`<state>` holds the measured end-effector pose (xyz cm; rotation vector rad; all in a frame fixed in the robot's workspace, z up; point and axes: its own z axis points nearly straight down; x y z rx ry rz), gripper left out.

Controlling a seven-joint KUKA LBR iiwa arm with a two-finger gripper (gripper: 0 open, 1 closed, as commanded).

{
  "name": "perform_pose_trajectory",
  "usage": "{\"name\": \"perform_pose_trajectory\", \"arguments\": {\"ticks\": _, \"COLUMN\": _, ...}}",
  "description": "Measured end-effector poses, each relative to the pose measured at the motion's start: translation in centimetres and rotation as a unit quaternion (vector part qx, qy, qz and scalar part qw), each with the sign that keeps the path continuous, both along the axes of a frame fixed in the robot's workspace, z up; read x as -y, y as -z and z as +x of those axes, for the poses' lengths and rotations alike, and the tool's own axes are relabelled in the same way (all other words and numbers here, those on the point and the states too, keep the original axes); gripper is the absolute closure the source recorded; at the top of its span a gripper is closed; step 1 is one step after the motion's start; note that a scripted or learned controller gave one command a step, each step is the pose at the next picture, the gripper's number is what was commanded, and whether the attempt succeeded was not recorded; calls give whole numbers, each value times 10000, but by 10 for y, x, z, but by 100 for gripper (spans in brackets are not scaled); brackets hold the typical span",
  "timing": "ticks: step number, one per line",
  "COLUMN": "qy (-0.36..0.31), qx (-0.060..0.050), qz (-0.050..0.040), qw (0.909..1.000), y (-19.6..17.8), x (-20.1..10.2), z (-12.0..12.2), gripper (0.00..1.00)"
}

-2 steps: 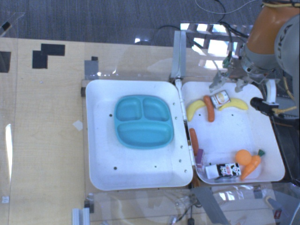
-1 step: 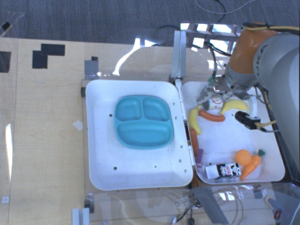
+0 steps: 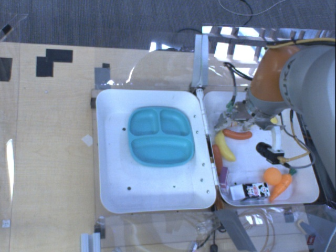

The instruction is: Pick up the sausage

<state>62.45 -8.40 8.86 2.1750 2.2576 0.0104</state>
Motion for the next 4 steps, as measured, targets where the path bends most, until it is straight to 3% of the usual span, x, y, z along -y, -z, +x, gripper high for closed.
{"name": "perform_pose_trajectory", "arguments": {"ticks": 1, "qy": 47, "qx": 10, "qz": -2, "qw": 10000, "y": -1, "x": 11, "z": -35, "gripper": 0}}
{"name": "perform_pose_trajectory", "arguments": {"ticks": 2, "qy": 41, "qx": 48, "qz": 12, "qw": 10000, "y": -13, "x": 9, "z": -32, "gripper": 100}}
{"name": "perform_pose_trajectory", "arguments": {"ticks": 3, "qy": 40, "qx": 47, "qz": 12, "qw": 10000, "y": -13, "x": 9, "z": -32, "gripper": 0}}
{"name": "perform_pose_trajectory", "arguments": {"ticks": 4, "qy": -438, "qx": -8, "qz": -4, "qw": 9990, "y": -98, "x": -14, "z": -38, "gripper": 0}}
